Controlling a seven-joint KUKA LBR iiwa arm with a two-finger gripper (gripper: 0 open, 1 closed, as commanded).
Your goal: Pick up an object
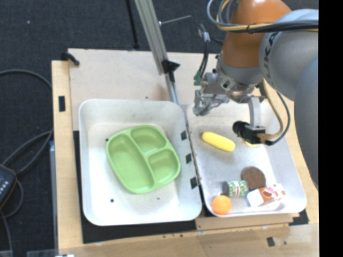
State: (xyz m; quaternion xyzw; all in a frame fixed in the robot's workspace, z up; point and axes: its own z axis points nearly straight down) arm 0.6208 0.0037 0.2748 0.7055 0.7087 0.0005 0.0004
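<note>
The arm comes in from the right and is cut off at the frame's edge, so its base is out of sight. Its bulk and orange band hide the far right corner of the right bin. The gripper hangs at the far left corner of that bin, just over the rim where the two bins meet; its fingers are small, grey and blurred against the white, and I cannot tell whether they are spread or pressed together. Nothing can be seen between them. A black and yellow fitting hangs on cables just right of the gripper; what it is I cannot make out.

In the right bin a yellow banana lies near the middle, a little nearer than the gripper and apart from it. Along the near wall sit an orange ball, a small green can on its side, a brown disc and a red and white carton, all close together; the carton's print is too small to read.

The left bin holds a green divided plate with three compartments.

Both bins rest on a pale wooden bench. A metal pole slants up from its far edge and leaves the frame at the top. The floor is dark carpet, with black cable trailing at the left.
</note>
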